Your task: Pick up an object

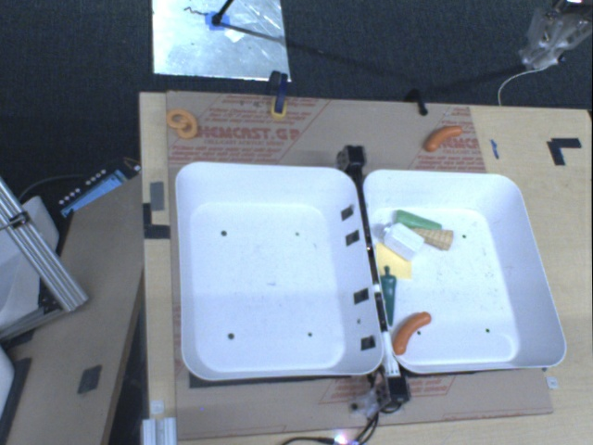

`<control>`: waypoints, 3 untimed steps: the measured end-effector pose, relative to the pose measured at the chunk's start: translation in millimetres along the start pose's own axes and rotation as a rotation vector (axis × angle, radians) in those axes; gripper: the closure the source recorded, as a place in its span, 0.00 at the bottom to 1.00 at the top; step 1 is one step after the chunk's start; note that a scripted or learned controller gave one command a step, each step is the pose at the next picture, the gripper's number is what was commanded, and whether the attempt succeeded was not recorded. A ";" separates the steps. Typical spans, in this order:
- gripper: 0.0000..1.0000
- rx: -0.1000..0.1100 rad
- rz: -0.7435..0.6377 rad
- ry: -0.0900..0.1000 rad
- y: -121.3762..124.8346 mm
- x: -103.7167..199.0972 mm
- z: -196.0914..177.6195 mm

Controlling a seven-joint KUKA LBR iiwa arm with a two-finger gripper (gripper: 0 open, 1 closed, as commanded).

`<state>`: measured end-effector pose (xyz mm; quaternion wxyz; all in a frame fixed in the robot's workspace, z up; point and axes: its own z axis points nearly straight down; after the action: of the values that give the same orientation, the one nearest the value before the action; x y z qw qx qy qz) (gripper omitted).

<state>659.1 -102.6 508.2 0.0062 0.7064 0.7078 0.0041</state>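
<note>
An orange sausage (pixel 410 330) lies low in the right bin (pixel 528 248), while the gripper (pixel 554 33) is blurred at the frame's top-right corner.

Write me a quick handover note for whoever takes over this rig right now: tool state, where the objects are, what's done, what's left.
Tool: parked high at the far right, off the bench, away from both bins; nothing visible in it.
Right bin: orange sausage near the front left corner; white block, green piece, tan cone and dark green piece clustered by the left wall.
Outside the bins: second sausage and a ring on the board behind.
Done: nothing picked yet.
Left: descend, grasp one object, lift.
</note>
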 end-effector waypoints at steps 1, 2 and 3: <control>1.00 0.008 -0.005 0.003 -12.8 24.8 -30.1; 1.00 0.010 -0.005 0.003 -3.4 54.7 -27.4; 1.00 0.010 -0.004 0.002 10.4 82.9 -27.3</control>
<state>668.9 -19.6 535.5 0.0018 0.7049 0.7093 0.0014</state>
